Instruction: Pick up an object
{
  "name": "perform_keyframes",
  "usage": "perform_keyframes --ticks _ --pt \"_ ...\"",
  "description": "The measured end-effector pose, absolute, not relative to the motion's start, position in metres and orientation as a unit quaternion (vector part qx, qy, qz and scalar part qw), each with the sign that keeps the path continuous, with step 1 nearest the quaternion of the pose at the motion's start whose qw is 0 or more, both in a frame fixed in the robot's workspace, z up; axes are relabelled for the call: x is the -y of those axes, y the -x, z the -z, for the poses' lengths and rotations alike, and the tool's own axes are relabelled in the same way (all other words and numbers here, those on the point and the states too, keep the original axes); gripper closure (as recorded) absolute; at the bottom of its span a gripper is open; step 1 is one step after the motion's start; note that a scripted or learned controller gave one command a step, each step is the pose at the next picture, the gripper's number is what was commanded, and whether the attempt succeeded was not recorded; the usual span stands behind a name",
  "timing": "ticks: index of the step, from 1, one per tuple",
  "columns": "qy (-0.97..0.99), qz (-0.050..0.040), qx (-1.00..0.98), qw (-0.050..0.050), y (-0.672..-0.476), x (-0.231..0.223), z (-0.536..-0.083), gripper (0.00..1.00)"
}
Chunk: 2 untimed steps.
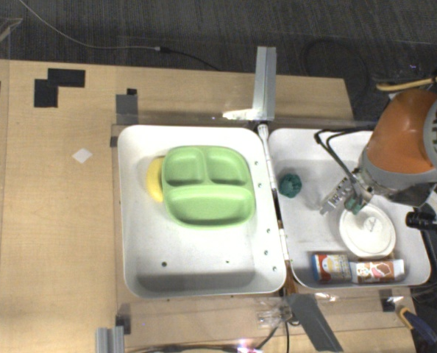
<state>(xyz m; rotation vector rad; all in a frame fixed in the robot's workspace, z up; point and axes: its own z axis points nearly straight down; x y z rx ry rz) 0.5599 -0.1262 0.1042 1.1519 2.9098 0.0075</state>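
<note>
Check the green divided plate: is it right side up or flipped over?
Right side up. The green divided plate in the left bin shows three recessed compartments facing the camera.

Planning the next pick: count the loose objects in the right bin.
3: a teal ball near the left wall, a white round lid beneath the hand, a flat packet along the front wall. The arm may hide others.

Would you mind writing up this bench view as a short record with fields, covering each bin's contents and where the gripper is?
left bin: green divided tray, yellow object partly under the tray's left edge
right bin: small teal object, white round lid-like dish, flat printed packet along the near wall
gripper: over the right bin, beside the white dish's upper left edge
held object: none visible between the fingers
</note>
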Motion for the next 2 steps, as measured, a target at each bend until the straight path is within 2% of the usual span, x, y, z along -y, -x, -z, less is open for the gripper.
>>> perform_keyframes --ticks 1,2 --pt "-0.368 -0.0023 -0.93 0.006 -0.56 0.126 -0.104 0.0" --pt "-0.446 -0.0018 -0.895 0.006 -0.556 0.088 -0.089 0.0"
